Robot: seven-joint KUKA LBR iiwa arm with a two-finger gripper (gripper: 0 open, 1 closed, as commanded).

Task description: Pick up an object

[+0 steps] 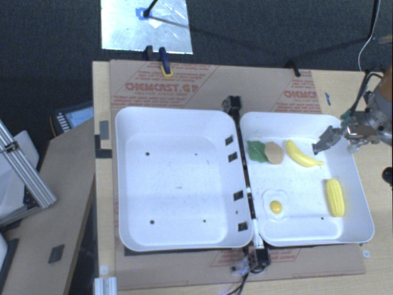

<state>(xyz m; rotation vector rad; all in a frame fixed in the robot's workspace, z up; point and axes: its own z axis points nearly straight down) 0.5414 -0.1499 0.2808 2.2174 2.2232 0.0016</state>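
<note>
The right bin [356,226] holds several toy foods. A yellow banana [302,153] lies near its back, with a tan round piece [274,154] and a green leaf [258,150] to its left. A yellow corn cob [334,196] lies at the right, and a fried egg [276,206] sits near the front. My gripper [323,141] reaches in from the right edge and hangs just right of the banana's far end, above the bin floor. Nothing shows in its grasp.
The left bin [178,183] sits beside the right one, joined by a black clipped divider [241,165]. Both rest on a cardboard sheet [184,85] on the bench. A shiny metal plate [146,17] lies beyond the back edge.
</note>
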